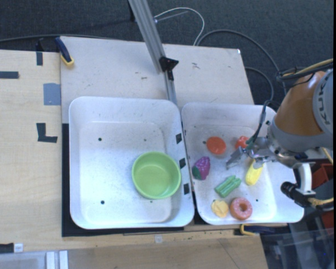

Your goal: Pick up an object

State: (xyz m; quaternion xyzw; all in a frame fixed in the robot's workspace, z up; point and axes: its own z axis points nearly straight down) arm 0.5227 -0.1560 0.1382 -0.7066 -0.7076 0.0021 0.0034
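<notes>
The counter (117, 72) carries two shallow white bins set side by side, their inner rims touching.

Left bin (84, 150): holds one green bowl (155, 175), upright, standing toward the near right part of the bin floor.

Right bin (224, 112): holds the small items.
- An orange round piece (216, 145) lies left of centre, toward the far side.
- A purple grape-like piece (201, 166) lies near the left wall, just nearer than the orange piece.
- A green ridged piece (228, 185) lies at mid-floor, tilted.
- A yellow elongated piece (253, 174) lies right of the green one.
- A small red item (242, 142) lies to the right of the orange piece, partly hidden by the arm's tooling.
- A yellow lumpy piece (219, 208) and a pink ring-shaped piece (241, 208), which looks like a doughnut, lie side by side close to the near wall, touching or very nearly so.

The arm (302, 116) reaches in from the right over the right rim of that bin. The gripper (247, 154) is low above the floor of the right bin, between the red item and the yellow elongated piece. Its fingers point leftward; whether they are spread or closed cannot be told at this angle, and no item is seen between them.

A grey metal pole (148, 29) crosses the far part of the counter at a slant, ending at a black clamp (168, 64) above the bins' shared rim. Cables (213, 35) trail on the dark floor beyond the counter.
</notes>
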